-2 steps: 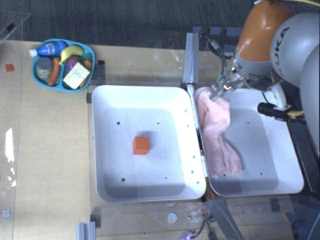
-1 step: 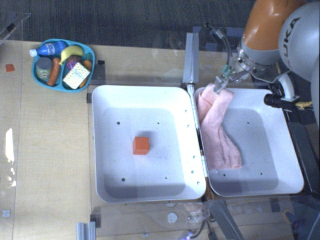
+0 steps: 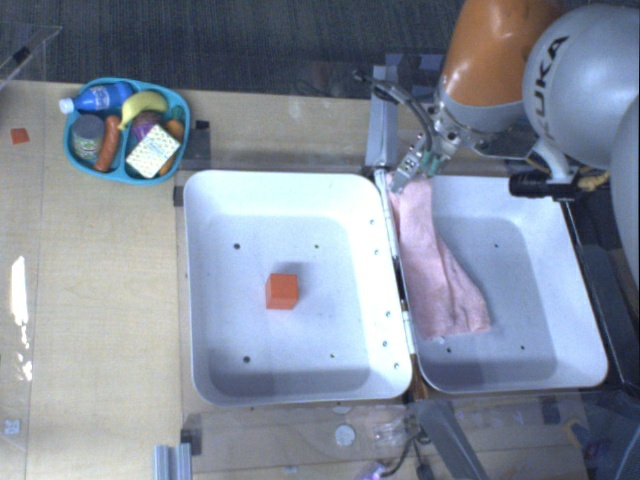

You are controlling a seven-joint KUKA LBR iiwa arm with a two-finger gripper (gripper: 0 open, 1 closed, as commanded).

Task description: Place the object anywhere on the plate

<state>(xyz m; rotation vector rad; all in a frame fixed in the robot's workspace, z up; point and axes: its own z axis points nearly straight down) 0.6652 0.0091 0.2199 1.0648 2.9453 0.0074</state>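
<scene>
Pink cloth (image 3: 437,268), a soft crumpled rag, hangs from the two-finger gripper (image 3: 412,171) at the top-left corner of the right shallow white bin (image 3: 560,268) — the cloth's upper end runs up into the gripper's tip, so the claw reads as clenched on the fabric, with the rest of the rag draped down along that bin's left wall and resting on its floor. The grey arm with the orange band (image 3: 495,38) leans in from the upper right, above the bin's far edge

An orange-red small cube (image 3: 283,291) sits alone near the middle of the left shallow white bin (image 3: 220,358), well apart from the cloth. A blue compartment plate of toy food (image 3: 126,130) lies on the wooden bench (image 3: 90,298) beyond the left bin's far-left corner — likely the plate meant by the task

To do this step well, the lift should go high enough that the trailing cloth clears the rim between the two bins before travelling left. A pinch on one corner can slip, so a slow, steady carry seems wise, and the release should come only once most of the fabric hangs over the plate
</scene>
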